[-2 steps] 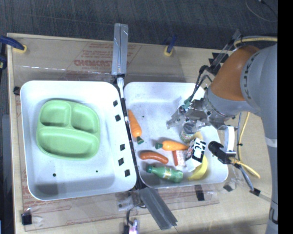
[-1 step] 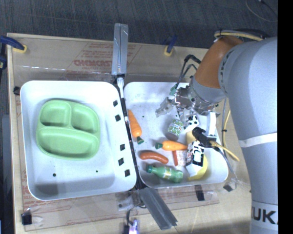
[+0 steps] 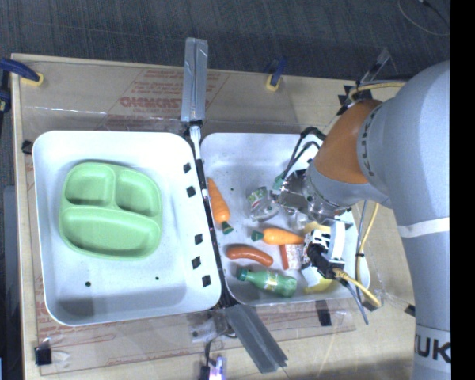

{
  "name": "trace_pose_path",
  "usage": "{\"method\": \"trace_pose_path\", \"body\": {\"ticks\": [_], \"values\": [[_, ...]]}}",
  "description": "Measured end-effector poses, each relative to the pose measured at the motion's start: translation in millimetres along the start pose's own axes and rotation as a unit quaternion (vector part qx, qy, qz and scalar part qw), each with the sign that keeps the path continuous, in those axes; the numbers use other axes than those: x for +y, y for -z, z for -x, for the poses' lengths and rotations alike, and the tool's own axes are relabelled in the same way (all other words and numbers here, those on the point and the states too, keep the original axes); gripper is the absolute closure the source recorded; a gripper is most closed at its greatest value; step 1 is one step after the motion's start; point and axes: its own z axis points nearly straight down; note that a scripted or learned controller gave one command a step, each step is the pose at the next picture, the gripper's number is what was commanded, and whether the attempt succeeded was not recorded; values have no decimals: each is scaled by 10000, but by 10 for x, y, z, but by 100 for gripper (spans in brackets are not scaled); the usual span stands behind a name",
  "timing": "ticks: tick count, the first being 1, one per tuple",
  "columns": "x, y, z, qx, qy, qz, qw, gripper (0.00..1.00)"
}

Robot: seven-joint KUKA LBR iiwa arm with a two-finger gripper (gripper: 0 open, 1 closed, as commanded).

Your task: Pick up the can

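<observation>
Two shallow white bins are seen side by side on the bench. The left bin, in the left half of the frame, holds a green divided tray lying flat toward its upper left part. The right bin, at centre right, holds a cluster of small things.

The arm reaches in from the right edge of the frame, its orange band lying over the upper right corner of the right bin. The gripper is lowered into the right bin, near its middle. Whether it is apart or together cannot be told, as it is hidden by the wrist body and the clutter beneath.

The can, a crumpled silvery thing with green marks, lies in the middle of the right bin, just to the left of the gripper and apparently touching it; a grip on it cannot be confirmed.

An upright-lying carrot is found along the left wall of the right bin. A second carrot lies crosswise just below the can. Below that a red sausage is seen, and nearer the lower edge a green bottle lies on its side. A banana lies at the lower right of the bin, beside the bottle.
</observation>
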Motion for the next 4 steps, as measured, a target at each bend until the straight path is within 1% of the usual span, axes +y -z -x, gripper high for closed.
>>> {"method": "trace_pose_path", "body": {"ticks": [1,2,3,4], "values": [[593,-40,-406,4,12,13,10000,0],[187,-41,-445,2,-978,15,9952,0],[187,54,-453,9,-952,0,9955,100],[186,54,-454,9,-951,-1,9955,0]]}}
